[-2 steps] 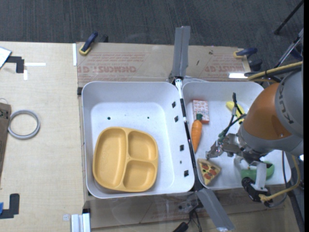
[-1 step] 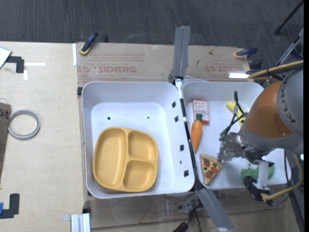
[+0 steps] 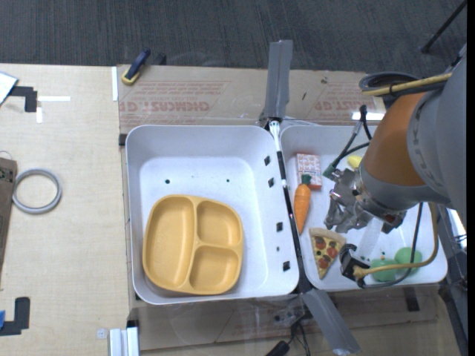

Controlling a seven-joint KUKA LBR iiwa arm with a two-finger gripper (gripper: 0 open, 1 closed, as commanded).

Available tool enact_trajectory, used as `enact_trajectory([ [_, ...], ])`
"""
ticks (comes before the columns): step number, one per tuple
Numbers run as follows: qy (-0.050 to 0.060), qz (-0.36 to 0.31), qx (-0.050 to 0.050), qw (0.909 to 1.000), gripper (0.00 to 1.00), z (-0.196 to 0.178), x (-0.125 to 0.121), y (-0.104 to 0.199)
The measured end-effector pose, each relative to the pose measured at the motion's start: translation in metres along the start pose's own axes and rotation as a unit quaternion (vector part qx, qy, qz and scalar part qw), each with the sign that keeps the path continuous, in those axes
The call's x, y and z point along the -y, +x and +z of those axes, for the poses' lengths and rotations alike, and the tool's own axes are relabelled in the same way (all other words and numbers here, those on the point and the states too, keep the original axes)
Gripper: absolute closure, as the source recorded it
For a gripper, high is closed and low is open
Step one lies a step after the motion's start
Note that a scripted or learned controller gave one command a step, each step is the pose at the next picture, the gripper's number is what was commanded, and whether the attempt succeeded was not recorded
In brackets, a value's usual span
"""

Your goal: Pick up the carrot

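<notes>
Carrot [image 3: 301, 206] lies lengthwise along the right bin's [image 3: 438, 269] left wall, just left of the fingers [image 3: 340, 215], whose opening I cannot tell, so they should shift left, then close across its width.

Arm [image 3: 415, 147] cut off at right edge; hides green toy [image 3: 404, 256] partly.

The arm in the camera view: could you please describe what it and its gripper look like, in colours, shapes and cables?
The arm is a thick, rounded grey body with a broad orange band above the wrist. Below the band sits a darker grey metallic wrist block carrying the gripper, built of small angular metal parts. Thin black cables loop around the wrist, and a yellowish hose runs along the arm's upper side.
</notes>
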State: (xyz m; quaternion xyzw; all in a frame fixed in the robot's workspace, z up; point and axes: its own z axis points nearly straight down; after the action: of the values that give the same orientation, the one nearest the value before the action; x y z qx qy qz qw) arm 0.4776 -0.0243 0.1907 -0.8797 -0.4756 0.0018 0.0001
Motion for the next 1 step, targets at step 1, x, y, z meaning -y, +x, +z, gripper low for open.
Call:
enact_trajectory([
  [1,0.001,0.047,0.001,0.9989,1.00,0.0002,0.0394,0.0714],
])
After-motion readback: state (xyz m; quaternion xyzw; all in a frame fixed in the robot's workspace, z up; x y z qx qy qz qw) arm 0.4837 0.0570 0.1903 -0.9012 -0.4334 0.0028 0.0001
